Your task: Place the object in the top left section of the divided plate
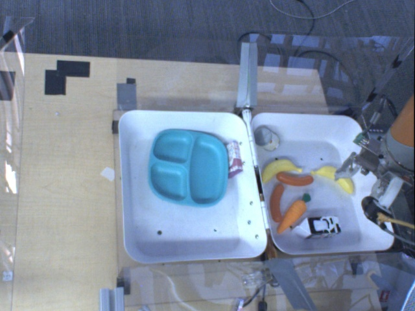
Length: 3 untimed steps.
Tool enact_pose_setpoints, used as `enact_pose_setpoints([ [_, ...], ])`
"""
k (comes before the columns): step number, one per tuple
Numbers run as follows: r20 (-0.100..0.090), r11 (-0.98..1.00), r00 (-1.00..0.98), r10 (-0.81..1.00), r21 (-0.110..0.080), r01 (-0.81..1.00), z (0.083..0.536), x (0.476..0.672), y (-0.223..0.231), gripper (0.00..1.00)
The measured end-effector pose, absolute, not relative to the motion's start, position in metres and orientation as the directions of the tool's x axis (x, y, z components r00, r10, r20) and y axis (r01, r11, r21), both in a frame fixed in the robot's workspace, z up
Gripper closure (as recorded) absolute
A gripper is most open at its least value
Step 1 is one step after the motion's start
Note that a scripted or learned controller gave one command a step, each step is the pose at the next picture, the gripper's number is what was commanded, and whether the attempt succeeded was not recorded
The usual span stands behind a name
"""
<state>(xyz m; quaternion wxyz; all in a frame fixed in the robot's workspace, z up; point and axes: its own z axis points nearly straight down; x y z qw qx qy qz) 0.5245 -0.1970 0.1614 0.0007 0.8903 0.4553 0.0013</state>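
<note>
A blue divided plate lies in the left bin, with two small sections on its left side and one long section on its right. My gripper hangs low over the right edge of the right bin, right next to a yellow banana piece. I cannot tell whether it touches the banana. Nothing lies in the plate's sections.
The right bin also holds a second yellow banana, two red sausages, an orange carrot, a black and white toy and a grey round object. A small packet lies against the plate's right rim.
</note>
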Motion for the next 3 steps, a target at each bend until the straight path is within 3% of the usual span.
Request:
enact_pose_setpoints([
  [1, 0.001, -0.525, 0.525, 0.851, 0.006, 0.851, 0.286, 0.488, -0.190, 0.00],
  [2, 0.001, -0.464, 0.464, 0.886, 0.001, 0.886, 0.191, 0.488, -0.182, 0.00],
  [3, 0.001, -0.422, 0.422, 0.906, 0.005, 0.906, 0.217, 0.497, -0.164, 0.00],
])
